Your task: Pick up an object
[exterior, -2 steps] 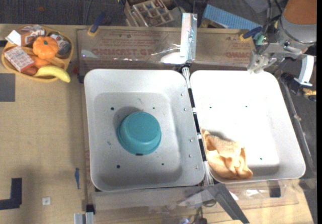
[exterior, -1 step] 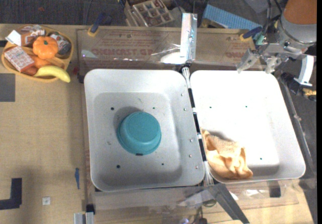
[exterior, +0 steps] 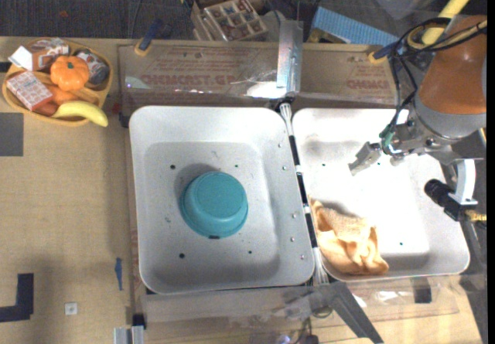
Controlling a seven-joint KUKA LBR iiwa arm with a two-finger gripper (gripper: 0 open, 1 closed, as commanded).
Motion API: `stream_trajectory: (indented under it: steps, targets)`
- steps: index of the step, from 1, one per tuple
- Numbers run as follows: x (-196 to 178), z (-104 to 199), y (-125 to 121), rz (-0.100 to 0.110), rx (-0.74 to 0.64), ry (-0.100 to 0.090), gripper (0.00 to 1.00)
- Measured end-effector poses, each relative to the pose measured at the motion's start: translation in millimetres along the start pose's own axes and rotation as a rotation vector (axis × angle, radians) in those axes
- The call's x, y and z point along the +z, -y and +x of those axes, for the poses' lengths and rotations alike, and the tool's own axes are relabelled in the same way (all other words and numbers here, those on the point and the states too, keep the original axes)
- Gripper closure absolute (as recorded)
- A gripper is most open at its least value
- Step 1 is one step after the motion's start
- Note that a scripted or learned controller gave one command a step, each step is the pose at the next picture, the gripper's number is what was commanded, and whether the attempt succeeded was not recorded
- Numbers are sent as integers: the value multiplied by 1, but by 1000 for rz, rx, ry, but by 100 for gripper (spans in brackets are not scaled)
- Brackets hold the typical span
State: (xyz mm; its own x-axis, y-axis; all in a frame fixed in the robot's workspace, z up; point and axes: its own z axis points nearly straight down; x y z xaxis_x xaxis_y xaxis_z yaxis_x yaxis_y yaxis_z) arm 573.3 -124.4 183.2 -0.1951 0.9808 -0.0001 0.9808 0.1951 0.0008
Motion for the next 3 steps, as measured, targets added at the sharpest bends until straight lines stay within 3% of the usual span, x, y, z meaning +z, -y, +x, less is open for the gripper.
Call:
stream_trajectory:
  steps: [1,2,3]
  targets:
    - [14,-3,75,1,-95,-1,0]
    - [93,27,84,-12,-75,7,0]
    - [83,27,84,-16,-70,5,100]
